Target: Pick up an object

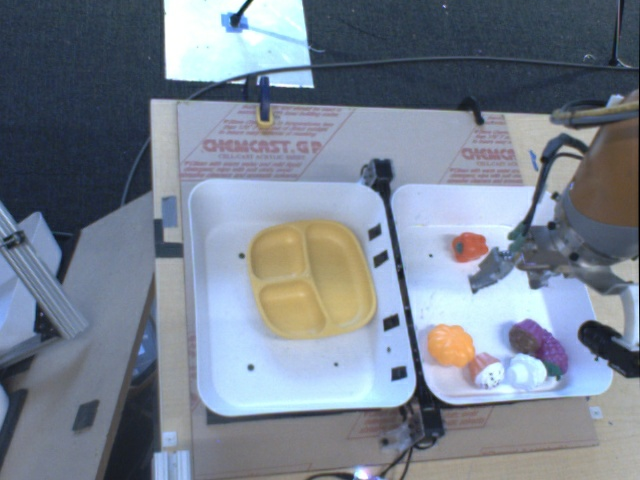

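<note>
The right bin point(430, 208) holds several toy foods. A red-orange pepper point(467, 246) lies near its middle left. An orange pumpkin-like piece point(451, 344) sits toward the front, with a small red-and-white piece point(487, 372) and a white piece point(523, 371) beside it. A purple grape bunch point(541, 343) lies at the front right. My gripper point(515, 272) hangs over the bin's middle, just right of and below the pepper. It is open, and bare bin floor shows between its fingers point(489, 269).
The left bin point(215, 268) carries a yellow divided plate point(309, 277). A black divider strip point(392, 268) runs between the two bins. The arm's orange band point(612, 173) and grey wrist cover the right bin's far right side.
</note>
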Available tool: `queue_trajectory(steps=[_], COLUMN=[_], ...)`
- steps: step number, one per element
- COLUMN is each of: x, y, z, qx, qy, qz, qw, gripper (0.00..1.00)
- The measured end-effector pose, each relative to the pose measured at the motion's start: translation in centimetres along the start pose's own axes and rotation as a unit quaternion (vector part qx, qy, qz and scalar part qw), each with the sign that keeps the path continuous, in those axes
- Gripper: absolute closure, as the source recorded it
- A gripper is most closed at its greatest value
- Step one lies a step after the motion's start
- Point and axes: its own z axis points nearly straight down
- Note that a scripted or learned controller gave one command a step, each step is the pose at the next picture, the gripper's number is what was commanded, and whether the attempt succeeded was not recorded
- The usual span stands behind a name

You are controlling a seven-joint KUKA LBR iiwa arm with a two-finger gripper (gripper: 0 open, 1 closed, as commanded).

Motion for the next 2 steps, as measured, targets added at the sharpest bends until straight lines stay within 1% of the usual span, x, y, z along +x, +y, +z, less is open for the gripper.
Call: queue_trajectory(steps=[1,2], x=[0.0,0.6], y=[0.2,-0.1], z=[-0.4,5.6], qx=[-0.005,-0.002], qy=[-0.001,0.000], qz=[-0.001,0.000], qw=[1.0000,1.0000], gripper=[0.00,0.00])
